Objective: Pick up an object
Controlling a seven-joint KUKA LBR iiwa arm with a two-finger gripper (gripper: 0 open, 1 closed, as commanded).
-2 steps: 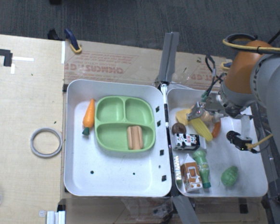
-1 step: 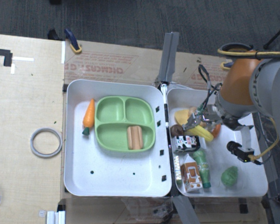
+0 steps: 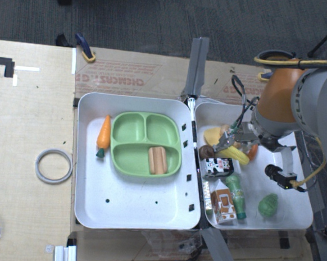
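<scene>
End effector (image 3: 228,139) sits low over banana (image 3: 233,154) amid crowded toys; finger state cannot be determined. Risk: neighbouring clutter may block or deflect the grasp.

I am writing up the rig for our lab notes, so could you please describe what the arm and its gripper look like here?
The arm is a rounded grey body with a glossy orange band above the wrist. Thin black cables loop beside the wrist, and a yellow cable runs across the top. The gripper is small, dark and metallic, with a black fitting nearby.
</scene>
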